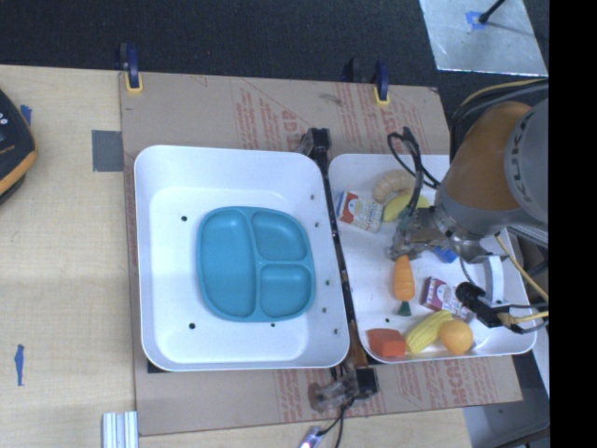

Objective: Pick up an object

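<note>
We look down on two white bins side by side. The left bin (159, 250) holds a blue divided plate (255, 262) at centre frame. The right bin (359, 171) holds a scatter of toy food: a small red-and-white carton (360, 210) near its upper left, a carrot (403, 278) in the middle, a second small carton (437, 294) just right of it, and along the lower edge a red piece (387, 343), a corn cob (424, 329) and an orange (457, 336). The gripper (417, 241) hangs low over this bin, just above the carrot's upper end; we cannot tell how it is set, and nothing shows in its hold. We judge the approach is in hand, the carrot the likely target. Next calls for settling squarely over it before closing.
</note>
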You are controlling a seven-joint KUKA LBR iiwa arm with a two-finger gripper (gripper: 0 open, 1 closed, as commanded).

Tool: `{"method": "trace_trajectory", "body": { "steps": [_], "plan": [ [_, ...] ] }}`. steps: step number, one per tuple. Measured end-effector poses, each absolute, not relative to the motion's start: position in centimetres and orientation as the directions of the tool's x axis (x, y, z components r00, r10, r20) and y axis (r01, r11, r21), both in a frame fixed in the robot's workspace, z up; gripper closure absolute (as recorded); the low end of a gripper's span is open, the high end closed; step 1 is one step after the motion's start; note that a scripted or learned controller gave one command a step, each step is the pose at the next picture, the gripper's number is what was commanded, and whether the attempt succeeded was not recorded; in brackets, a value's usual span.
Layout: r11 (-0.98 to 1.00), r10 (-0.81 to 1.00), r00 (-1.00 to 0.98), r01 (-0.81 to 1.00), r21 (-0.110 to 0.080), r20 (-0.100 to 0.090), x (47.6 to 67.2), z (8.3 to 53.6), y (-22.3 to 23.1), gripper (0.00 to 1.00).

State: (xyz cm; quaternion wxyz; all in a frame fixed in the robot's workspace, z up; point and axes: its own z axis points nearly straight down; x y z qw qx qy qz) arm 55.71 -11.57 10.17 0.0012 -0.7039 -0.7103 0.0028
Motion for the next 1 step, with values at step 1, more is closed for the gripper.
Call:
{"method": "trace_trajectory", "body": {
  "steps": [1],
  "plan": [
    [0.006,1.000,-0.006,1.000,-0.002,0.001,54.93,19.25,-4.27,1.00]
  ]
}}
